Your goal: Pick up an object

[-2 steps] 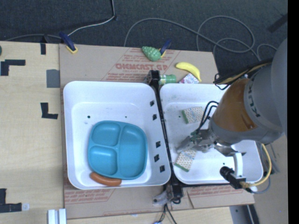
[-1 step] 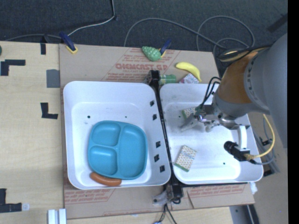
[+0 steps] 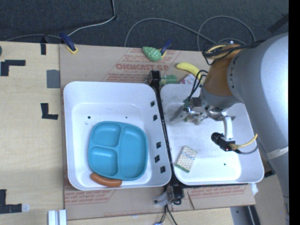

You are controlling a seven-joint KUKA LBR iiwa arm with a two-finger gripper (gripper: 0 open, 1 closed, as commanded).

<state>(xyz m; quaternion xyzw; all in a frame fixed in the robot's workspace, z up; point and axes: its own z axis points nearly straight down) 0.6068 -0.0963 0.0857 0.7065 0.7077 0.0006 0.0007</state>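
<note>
Below and just left of the end effector point(image 3: 180, 115), on the right bin's point(image 3: 243, 170) floor: a small patterned pad point(image 3: 186, 159), flat, likely light and soft, best pinched across its short edges. Fingers apart above the bin's upper left, clamped on nothing. Farther left, beyond the divider: blue tray point(image 3: 118, 150) and sausage point(image 3: 106, 180).
</note>
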